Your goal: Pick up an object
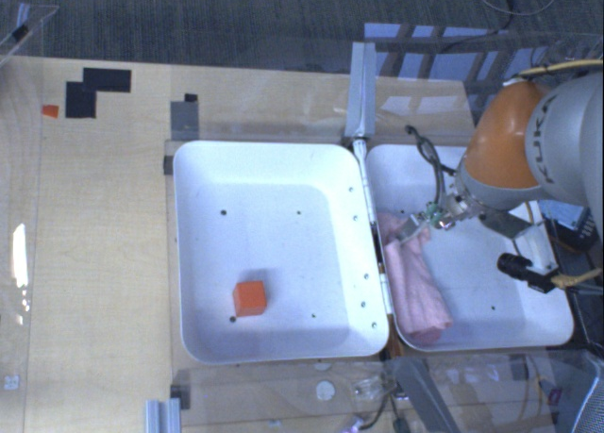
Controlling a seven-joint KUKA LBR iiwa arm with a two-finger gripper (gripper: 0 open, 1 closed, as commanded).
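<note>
An orange cube [250,297] lies in the left bin [203,233], toward its front left. A pink, roll-shaped soft object [417,285] lies along the left wall of the right bin [481,313], running from mid-bin down to the front. My gripper [420,225] hangs over the upper end of the pink object, at or just above it, with the orange-banded arm [505,143] behind it to the right. Whether the gripper touches the pink object cannot be made out.
The metal divider [373,233] between the two bins runs just left of the gripper. A black cable fitting [524,271] lies over the right bin's right side. Black and orange markers [90,91] sit on the bench at far left.
</note>
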